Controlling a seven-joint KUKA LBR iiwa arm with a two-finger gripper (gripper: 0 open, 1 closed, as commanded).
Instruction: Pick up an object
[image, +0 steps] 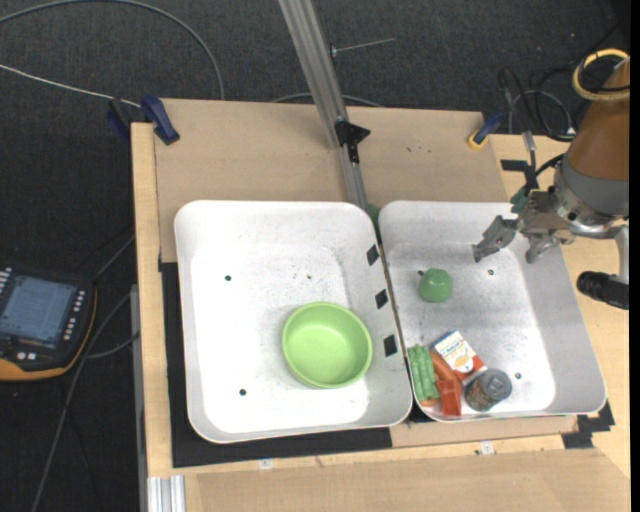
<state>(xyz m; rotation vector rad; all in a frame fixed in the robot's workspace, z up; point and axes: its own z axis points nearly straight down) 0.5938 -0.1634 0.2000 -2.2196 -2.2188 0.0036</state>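
Camera view | gripper (513, 240) above right bin (560, 330), fingers (490, 246) spread apart, nothing between them | green ball (435, 286) lies on bin floor below-left of fingertips, near, not touching | small carton (455, 351), orange-green packet (430, 380), round dark tin (487, 389) clustered well below fingers | green bowl (327, 345) in left bin (210, 300), far left of fingers

The grey arm (598, 150) reaches in from the right (orange band above the wrist), its pincer (514, 246) spread and holding nothing.

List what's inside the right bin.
Right bin: a green round object mid-bin; a carton, orange-red packets and a dark round can piled at the near edge. Anything beneath the pile is covered.
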